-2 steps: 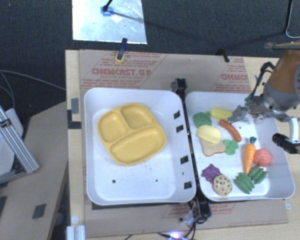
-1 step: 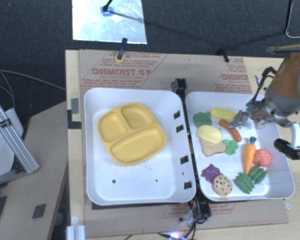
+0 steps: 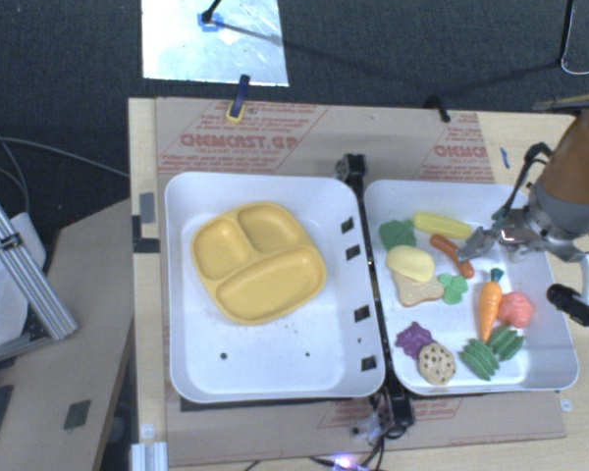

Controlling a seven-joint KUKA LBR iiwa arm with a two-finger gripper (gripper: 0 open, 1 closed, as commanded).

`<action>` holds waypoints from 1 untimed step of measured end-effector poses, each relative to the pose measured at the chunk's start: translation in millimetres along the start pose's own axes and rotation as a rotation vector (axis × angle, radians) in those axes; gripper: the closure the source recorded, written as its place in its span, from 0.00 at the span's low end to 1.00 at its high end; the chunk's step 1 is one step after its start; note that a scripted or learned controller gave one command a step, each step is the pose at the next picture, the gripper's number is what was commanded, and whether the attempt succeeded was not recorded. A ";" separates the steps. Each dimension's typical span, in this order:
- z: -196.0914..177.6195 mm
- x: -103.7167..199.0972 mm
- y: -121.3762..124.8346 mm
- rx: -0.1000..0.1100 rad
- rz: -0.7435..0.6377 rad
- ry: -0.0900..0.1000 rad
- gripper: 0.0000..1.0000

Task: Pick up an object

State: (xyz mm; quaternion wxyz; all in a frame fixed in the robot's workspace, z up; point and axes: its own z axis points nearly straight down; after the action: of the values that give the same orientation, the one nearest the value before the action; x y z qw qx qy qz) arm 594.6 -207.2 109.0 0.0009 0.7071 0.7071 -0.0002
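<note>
The right bin (image 3: pixel 555 366) holds several toy foods: a yellow corn cob (image 3: pixel 442 226), a green leafy piece (image 3: pixel 397 234), a pale yellow lump (image 3: pixel 410 262), a red-orange sausage (image 3: pixel 453 256), a tan bread slice (image 3: pixel 418 290), a carrot (image 3: pixel 489 307), a pink-red fruit (image 3: pixel 516 309), purple grapes (image 3: pixel 413 340), a cookie (image 3: pixel 437 363) and green pods (image 3: pixel 481 358). My gripper (image 3: pixel 474 244) reaches in from the right, low over the bin's upper middle. Its tip is just right of the sausage and below the corn cob. I see nothing held in it.
In the left bin (image 3: pixel 191 361) lies a yellow divided plate (image 3: pixel 259 261). A black ridge with clips (image 3: pixel 361 263) separates the bins. The arm's grey wrist and cabling (image 3: pixel 560 214) hang over the right bin's far right corner. A black part (image 3: pixel 574 305) juts in at the right edge.
</note>
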 end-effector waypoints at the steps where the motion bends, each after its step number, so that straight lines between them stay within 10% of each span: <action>1: -9.4 1.2 37.6 -0.006 -0.006 0.000 0.00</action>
State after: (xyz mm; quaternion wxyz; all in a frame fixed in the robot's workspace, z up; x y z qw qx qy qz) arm 632.2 -206.0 118.4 0.0029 0.7051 0.7091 0.0018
